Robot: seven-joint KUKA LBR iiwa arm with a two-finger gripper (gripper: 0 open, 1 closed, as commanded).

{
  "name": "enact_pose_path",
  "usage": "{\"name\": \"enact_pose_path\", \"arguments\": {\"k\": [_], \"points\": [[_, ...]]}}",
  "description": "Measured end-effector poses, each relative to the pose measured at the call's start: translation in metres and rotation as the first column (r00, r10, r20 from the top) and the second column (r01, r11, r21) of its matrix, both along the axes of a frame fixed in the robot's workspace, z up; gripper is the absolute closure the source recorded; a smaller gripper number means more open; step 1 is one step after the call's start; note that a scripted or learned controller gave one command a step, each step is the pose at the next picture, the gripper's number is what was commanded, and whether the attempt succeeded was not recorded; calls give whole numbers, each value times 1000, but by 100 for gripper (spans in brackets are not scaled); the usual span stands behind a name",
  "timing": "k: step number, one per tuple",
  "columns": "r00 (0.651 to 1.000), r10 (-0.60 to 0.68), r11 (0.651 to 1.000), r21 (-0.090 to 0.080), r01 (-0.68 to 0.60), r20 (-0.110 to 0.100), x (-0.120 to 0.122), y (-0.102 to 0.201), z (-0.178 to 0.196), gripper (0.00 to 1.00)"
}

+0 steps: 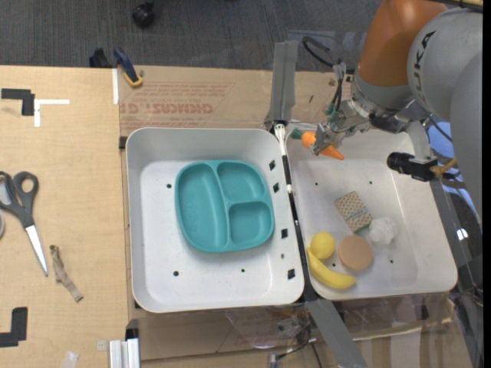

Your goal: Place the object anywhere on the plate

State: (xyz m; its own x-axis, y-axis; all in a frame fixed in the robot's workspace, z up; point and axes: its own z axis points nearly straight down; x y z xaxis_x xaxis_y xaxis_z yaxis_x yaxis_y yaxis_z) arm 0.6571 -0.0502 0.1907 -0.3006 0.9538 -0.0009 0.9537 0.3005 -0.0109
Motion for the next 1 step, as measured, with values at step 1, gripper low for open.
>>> {"name": "enact_pose_path", "arguments": {"k": [1], "points": [[974,228,974,3,-228,9,-33,90,1,100]]}}
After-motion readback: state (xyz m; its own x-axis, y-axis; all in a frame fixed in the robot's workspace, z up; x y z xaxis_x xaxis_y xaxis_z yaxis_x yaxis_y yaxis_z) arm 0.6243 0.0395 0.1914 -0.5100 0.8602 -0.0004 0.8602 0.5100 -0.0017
